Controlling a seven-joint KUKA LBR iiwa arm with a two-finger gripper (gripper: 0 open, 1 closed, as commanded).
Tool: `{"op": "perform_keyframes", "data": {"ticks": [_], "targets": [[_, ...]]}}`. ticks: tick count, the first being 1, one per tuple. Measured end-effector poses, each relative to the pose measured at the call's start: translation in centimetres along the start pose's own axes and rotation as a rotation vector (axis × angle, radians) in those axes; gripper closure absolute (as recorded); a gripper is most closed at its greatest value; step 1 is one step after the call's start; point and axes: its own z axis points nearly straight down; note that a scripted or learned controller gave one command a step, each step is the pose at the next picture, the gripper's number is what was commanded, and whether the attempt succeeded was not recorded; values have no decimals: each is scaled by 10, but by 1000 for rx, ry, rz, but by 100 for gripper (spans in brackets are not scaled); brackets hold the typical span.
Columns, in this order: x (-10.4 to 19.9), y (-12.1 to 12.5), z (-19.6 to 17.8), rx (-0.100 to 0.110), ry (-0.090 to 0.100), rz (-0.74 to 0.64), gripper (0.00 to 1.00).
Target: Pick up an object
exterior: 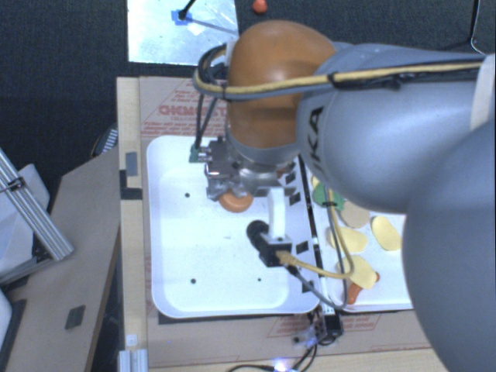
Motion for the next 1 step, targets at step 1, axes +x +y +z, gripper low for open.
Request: {"op": "perform_keyframes", "data": {"ticks": [1], "targets": [[17,3,-25,1,0,2,100]]}}
